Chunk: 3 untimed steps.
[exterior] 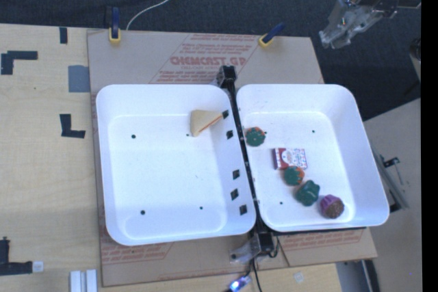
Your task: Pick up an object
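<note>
Candidate objects in the right bin (356, 147), before any approach.

We see a red-and-white packet (290, 158), three green pieces (255, 137) (293, 176) (307, 193) and a purple one (331, 206) there; a tan wedge (202, 122) lies in the left bin (109, 147). The gripper (337, 32) hangs well apart, beyond the bench's far right corner; we cannot tell how its claw stands. We judge that the next move calls for travel over the right bin and descent onto one isolated piece.

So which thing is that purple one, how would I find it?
Look in the right bin, at its near right corner. The purple ball lies last in a slanting row, just past a green toy. It is the lone purple thing; its neighbours are green or red.
</note>
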Each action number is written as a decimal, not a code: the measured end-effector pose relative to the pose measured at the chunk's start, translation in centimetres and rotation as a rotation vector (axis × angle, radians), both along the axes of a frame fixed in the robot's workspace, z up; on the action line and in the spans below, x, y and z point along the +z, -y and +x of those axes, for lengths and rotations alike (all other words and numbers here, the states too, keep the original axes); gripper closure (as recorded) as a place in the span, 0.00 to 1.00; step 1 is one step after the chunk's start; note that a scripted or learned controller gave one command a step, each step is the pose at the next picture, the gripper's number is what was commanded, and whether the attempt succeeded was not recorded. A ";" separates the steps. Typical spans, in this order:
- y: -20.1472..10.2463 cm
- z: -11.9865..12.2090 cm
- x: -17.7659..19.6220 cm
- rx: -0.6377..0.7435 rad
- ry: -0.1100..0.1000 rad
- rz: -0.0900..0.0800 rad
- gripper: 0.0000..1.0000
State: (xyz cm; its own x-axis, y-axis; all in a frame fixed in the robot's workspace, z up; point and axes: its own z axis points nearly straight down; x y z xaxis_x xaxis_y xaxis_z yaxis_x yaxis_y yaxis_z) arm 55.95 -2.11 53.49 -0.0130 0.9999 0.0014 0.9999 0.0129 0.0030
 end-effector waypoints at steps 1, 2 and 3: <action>-8.0 1.1 -0.1 -0.002 -0.004 0.000 1.00; -18.1 7.0 -0.3 -0.002 -0.005 0.000 1.00; -25.7 10.9 -0.3 -0.006 -0.005 -0.001 1.00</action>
